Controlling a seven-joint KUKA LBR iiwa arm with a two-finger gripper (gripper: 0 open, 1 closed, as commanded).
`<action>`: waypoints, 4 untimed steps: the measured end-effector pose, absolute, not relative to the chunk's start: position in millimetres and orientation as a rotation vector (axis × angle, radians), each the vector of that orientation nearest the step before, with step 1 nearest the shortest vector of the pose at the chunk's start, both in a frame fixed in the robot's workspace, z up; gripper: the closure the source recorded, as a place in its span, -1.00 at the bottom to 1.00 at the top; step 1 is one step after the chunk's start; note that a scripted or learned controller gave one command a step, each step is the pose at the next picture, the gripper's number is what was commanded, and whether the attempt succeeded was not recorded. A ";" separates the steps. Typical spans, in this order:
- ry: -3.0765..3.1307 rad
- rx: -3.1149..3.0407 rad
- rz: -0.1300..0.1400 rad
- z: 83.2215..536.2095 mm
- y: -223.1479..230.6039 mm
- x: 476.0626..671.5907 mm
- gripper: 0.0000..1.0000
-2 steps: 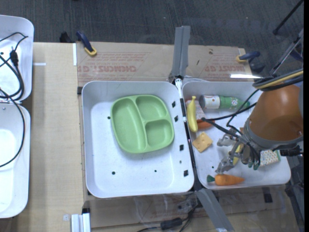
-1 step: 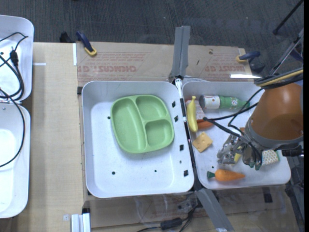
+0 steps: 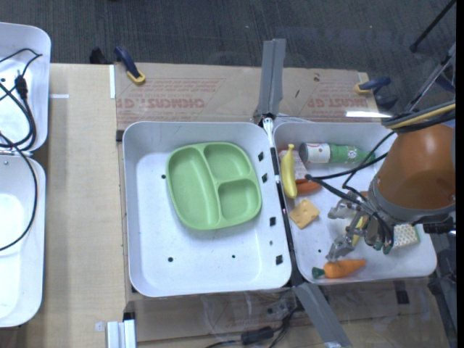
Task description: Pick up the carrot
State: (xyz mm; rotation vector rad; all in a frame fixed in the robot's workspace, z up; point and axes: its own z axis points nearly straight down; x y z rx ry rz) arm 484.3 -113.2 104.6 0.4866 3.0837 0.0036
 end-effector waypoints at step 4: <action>3.091 -0.274 -0.005 100.1 -96.3 489.2 -1.00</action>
